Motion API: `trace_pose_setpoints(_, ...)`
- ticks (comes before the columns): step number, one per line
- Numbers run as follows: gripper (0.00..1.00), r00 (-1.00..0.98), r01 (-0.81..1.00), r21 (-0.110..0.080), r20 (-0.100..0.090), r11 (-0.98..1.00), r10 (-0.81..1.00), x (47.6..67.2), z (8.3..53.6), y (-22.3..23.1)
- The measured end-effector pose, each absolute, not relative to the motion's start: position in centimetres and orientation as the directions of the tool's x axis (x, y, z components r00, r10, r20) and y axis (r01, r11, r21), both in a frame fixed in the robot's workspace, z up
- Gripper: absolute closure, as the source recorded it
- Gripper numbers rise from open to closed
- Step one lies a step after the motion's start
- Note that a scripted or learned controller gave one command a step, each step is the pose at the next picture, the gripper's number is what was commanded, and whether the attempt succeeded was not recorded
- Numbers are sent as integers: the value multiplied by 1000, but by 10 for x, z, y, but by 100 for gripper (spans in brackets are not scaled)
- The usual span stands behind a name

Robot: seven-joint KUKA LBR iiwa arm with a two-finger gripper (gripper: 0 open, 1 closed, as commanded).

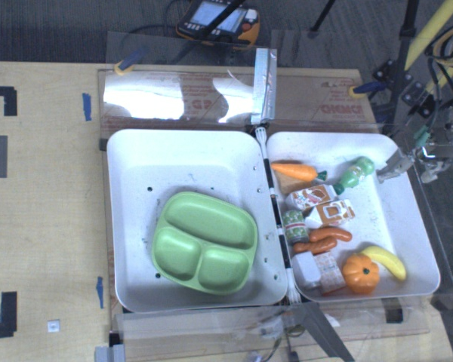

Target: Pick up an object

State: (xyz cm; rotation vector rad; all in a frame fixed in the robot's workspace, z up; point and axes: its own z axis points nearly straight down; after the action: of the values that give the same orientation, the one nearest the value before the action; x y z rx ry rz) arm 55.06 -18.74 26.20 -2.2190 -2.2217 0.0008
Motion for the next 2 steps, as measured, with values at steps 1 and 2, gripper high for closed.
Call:
trace_pose_setpoints(1,0,-87,996,4,-2,87,996,589,86,-153)
trace_pose_setpoints(2,0,-62,998,6,-1,62,998,497,87,-107)
